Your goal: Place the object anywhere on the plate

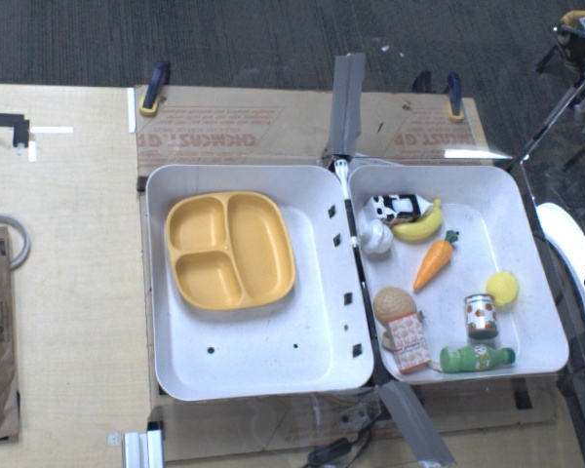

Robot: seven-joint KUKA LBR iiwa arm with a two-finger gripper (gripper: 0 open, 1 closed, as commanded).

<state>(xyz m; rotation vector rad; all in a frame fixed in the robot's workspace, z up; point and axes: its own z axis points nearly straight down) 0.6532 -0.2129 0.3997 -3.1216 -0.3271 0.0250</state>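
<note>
The plate [231,251] is yellow-orange, rounded-rectangular, with three compartments: two small ones on its left side, one long one on its right. It lies flat in the left bin [258,369], toward that bin's upper left.

The right bin [526,213], adjoining the plate's bin, holds a banana [418,224], a black-and-white item [394,206] touching it, a white object [375,237], a carrot [433,262], a lemon [502,289], a small can [481,317], a green bottle [477,358] lying flat, a bun [394,304] and a pink carton [407,343].

Gripper state: cannot tell.
</note>
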